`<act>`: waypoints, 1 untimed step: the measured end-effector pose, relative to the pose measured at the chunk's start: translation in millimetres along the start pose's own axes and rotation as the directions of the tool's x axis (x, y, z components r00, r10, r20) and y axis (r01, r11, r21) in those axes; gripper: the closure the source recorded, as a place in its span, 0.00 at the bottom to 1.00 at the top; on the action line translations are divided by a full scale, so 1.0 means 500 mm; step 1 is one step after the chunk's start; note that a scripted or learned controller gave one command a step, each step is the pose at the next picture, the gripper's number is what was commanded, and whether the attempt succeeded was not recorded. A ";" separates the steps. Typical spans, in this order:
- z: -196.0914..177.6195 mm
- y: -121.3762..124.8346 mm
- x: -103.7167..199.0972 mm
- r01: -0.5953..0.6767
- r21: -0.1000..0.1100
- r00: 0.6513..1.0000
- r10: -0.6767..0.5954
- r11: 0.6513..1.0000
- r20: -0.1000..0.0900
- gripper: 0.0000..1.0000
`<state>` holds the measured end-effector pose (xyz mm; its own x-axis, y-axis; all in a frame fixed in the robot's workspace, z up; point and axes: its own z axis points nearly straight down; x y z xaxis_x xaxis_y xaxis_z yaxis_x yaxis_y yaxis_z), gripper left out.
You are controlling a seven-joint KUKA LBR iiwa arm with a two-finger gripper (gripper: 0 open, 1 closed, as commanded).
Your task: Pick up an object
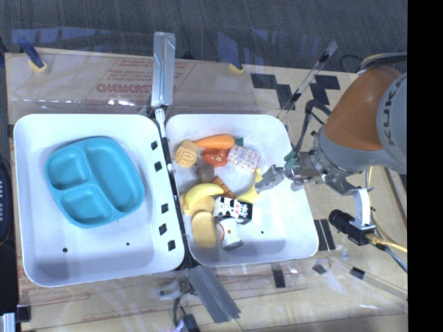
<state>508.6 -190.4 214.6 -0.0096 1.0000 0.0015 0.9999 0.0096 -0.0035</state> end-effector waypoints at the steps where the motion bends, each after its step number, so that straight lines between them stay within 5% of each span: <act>1: 0.244 0.181 0.022 -0.122 -0.005 0.993 0.122 0.993 0.000 0.00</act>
<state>598.7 -178.1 92.1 0.1126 0.9936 0.0008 0.9936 -0.1126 0.0010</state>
